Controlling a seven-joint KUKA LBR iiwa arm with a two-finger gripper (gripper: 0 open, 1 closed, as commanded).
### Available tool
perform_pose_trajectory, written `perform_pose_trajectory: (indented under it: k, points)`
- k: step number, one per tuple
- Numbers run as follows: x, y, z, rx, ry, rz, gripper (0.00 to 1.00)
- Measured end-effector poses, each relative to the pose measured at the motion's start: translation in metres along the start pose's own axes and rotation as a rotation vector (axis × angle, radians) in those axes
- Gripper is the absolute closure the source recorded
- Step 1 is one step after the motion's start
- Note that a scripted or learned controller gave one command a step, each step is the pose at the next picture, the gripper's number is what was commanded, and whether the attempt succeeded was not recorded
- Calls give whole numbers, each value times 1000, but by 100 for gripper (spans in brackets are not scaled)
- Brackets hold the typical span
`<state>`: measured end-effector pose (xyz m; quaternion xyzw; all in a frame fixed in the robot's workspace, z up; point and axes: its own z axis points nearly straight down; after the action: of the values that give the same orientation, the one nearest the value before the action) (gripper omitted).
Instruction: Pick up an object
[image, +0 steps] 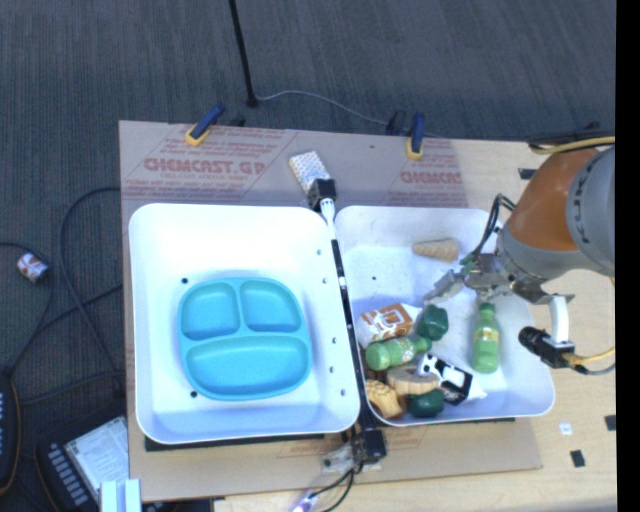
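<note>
You had the gripper (470, 277) low over the right bin (520, 405), its fingers (445, 285) spread apart with nothing between them, just above the green bottle (486, 340) that lay near the bin's right side. The tan cone (436, 249) sat just beside the gripper toward the far wall. The rest of the objects were heaped at the near left corner: a waffle-print packet (388, 320), a dark green piece (433, 324), a green pickle-shaped toy (395, 352). Your left bin (160, 230) held a blue divided tray (243, 335).
</note>
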<state>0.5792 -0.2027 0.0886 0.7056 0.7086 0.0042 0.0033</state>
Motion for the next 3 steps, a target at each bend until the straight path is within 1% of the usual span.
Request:
perform_pose_trajectory:
  k: [1,2,3]
  points:
    - [52,35,2,3,-4,2,0]
    - [57,-41,1,5,-4,5,0]
    - [56,-39,-10,2,-5,5,100]
